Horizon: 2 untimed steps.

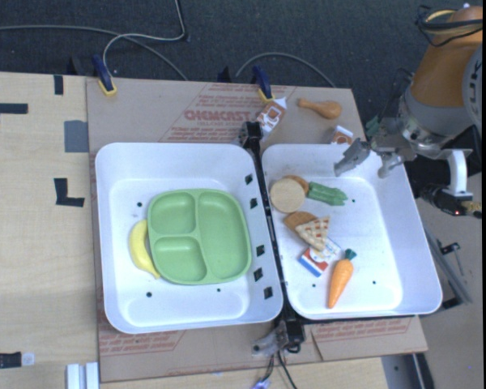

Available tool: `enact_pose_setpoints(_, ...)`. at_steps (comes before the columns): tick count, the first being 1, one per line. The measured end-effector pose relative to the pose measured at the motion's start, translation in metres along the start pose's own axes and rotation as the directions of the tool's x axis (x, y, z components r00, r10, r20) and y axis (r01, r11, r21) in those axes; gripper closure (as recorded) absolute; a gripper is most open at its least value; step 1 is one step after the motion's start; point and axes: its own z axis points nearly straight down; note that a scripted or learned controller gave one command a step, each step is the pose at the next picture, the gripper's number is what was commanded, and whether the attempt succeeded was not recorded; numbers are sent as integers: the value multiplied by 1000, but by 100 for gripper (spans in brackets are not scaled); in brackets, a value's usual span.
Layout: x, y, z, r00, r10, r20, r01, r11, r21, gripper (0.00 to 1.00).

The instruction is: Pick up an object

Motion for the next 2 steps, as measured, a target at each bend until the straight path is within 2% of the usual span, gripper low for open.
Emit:
enact_pose_setpoints(1, 46, 33, 131, 1000, -1, 3, 1, 1000, -17, 0)
enact_pose_setpoints(2, 56, 56, 148, 1000, -1, -1, 1, 1000, -2, 0)
